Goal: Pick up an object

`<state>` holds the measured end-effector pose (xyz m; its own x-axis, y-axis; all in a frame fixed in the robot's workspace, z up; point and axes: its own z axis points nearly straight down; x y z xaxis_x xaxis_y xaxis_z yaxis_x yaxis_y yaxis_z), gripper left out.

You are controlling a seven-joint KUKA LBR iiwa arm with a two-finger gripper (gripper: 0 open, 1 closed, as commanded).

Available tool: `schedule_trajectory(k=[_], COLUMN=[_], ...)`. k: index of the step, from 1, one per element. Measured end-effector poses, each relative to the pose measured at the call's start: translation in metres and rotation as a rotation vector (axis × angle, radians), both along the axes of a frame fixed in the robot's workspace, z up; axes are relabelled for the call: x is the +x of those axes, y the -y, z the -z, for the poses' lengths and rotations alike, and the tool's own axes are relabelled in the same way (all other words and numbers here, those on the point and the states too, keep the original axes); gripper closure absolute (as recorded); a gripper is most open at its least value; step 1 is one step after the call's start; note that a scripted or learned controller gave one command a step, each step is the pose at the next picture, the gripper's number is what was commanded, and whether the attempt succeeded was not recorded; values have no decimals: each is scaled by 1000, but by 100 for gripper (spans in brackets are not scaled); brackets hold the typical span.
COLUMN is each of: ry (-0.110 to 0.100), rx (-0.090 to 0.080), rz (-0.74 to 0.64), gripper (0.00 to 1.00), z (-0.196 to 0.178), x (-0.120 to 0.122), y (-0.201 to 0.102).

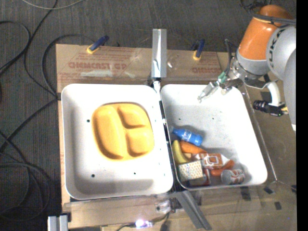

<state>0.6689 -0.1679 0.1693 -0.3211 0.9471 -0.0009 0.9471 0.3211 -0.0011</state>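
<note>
From my remote station, I see the gripper [208, 92] hanging over the upper right of the right bin [250, 129], its thin fingers parted a little with nothing between them. The grey arm [284, 47], orange band above the wrist, slants in from the frame's upper right, partly cut off by the edge. The objects lie clustered in that bin's lower left: a blue bottle [188, 136], a banana [178, 152], a carrot-like orange piece [193, 148], a small printed carton [213, 160] and a can [232, 176], overlapping and hard to separate. The left bin [77, 177] holds a yellow divided tray [124, 130]. Two clamps [97, 44] pin cardboard [72, 64] at the top.
</note>
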Motion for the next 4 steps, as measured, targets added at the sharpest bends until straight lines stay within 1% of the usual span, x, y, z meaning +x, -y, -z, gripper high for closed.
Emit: schedule_trajectory(k=[1, 2, 3, 4], ry=[-2, 7, 14, 16], rx=[2, -1, -1, 1], rz=[103, 127, 14, 14], gripper=[0, 0, 0, 100], z=[62, 81, 80, 71], x=[0, -73, -148, -146], y=[13, -47, -63, -64])
